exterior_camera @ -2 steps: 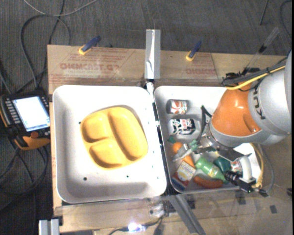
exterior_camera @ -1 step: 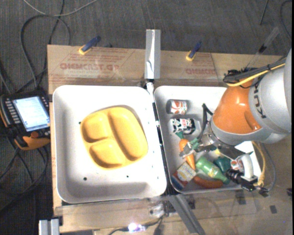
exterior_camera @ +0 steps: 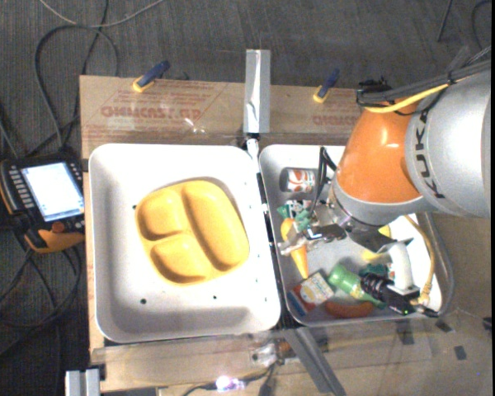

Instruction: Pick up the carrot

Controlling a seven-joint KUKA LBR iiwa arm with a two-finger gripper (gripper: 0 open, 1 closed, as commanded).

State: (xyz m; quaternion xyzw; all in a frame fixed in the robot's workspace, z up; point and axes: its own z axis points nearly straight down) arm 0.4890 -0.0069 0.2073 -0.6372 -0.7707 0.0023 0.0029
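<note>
arm: grey shell | orange band | black KUKA lettering

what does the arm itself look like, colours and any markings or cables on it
The arm is bulky and rounded, with a light grey shell and a broad glossy orange band above the wrist. Dark "KUKA" lettering runs along the grey part. A thin black cable loops over its top. Below the band, the gripper is a cluster of dark and metallic parts.

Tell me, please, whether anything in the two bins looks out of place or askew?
Nothing looks spilled or damaged. The yellow divided plate sits slightly turned in the left bin. The right bin is a crowded jumble: can, green bottle and carrot lie packed beneath the arm.
</note>
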